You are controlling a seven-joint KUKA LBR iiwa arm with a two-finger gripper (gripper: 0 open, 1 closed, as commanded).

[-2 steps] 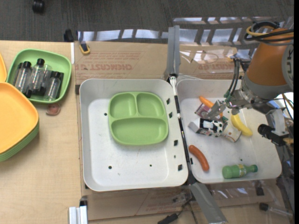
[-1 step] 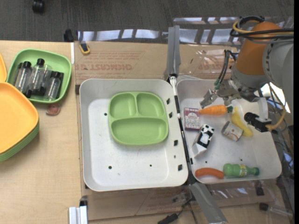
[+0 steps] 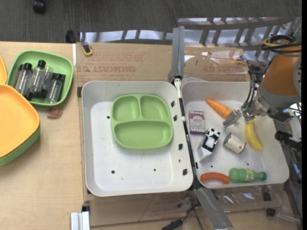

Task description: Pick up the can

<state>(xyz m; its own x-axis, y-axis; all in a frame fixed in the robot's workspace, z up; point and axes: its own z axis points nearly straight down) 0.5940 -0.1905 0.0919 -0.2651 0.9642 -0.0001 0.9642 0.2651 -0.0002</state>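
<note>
Front of right bin: a red sausage-like toy [image 3: 215, 178] and a green bottle [image 3: 246, 175] lie end to end along the near wall, both on their side.
Can: the can [image 3: 234, 143] is small, white and lies on its side in the right bin [image 3: 280, 172], between the cow toy and the banana, just below the tool.
Tool: the tool [image 3: 238, 116] hangs over the right bin, just above the can; its two fingers are spread apart and nothing is between them.
Arm: the grey arm with the orange band [image 3: 282, 78] comes in from the right.
Other things in right bin: a black-and-white cow toy [image 3: 210, 141], a small card box [image 3: 197, 121], an orange carrot [image 3: 219, 108] and a yellow banana [image 3: 252, 136] just beside the can.
Left bin: the left bin [image 3: 96, 176] holds a green divided plate [image 3: 142, 121].
Surface at left: a green tray [image 3: 64, 73] with small bottles [image 3: 39, 82], and a stack of orange plates [image 3: 17, 128].
</note>
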